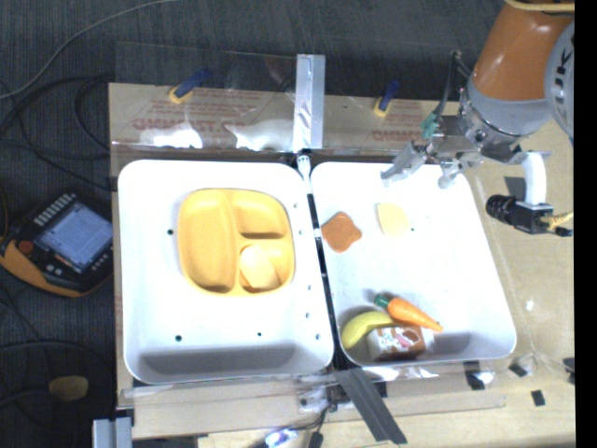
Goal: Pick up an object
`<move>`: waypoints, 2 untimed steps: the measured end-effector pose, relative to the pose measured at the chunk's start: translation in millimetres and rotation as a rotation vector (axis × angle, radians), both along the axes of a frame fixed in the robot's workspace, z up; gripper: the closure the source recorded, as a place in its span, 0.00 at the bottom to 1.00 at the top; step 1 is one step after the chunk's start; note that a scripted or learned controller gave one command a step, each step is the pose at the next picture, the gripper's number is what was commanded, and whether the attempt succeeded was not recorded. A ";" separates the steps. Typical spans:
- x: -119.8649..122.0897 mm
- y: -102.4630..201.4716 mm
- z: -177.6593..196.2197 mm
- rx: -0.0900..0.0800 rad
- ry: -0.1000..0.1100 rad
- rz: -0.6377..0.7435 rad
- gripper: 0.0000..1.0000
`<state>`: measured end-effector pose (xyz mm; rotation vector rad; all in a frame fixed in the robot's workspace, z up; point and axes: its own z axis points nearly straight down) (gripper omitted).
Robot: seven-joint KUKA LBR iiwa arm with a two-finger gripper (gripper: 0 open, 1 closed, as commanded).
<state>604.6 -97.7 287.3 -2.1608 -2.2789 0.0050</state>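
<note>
My gripper [424,168] hangs over the far edge of the right bin [466,250], with its two fingers spread apart and nothing between them. Below it in the bin lie a pale yellow flat piece [394,218] and an orange-brown flat piece [341,232]. At the bin's near edge sit a carrot [411,313], a yellow banana [361,327] and a small red-labelled can [399,342], packed close together.
The left bin [149,278] holds a yellow divided tray [219,241] with a pale round item [258,269] in one compartment. A metal divider post [309,101] stands behind the bins. A black handheld device [70,236] lies off the bench at left.
</note>
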 end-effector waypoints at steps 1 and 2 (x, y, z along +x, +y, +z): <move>18.0 0.9 -138.2 0.002 0.003 0.021 0.00; -45.7 2.5 -175.1 0.003 0.003 0.043 0.00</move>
